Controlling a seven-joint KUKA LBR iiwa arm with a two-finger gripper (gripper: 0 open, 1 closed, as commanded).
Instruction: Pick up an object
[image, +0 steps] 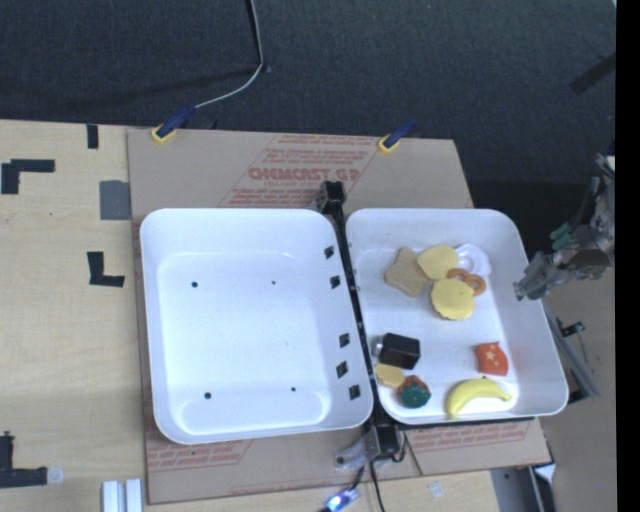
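Note:
The right bin holds several small items. A tan bread-like slice, two yellow rounds and an orange ring cluster at its back. A black block lies near the divider. A red piece, a yellow banana, a green-blue ball and a small yellow bit lie along the front. My gripper hovers by the right bin's right rim, apart from all the items.
The left bin sits beside the right one on a brown cardboard sheet. Black clips line the seam between the bins. A cable runs across the dark floor behind.

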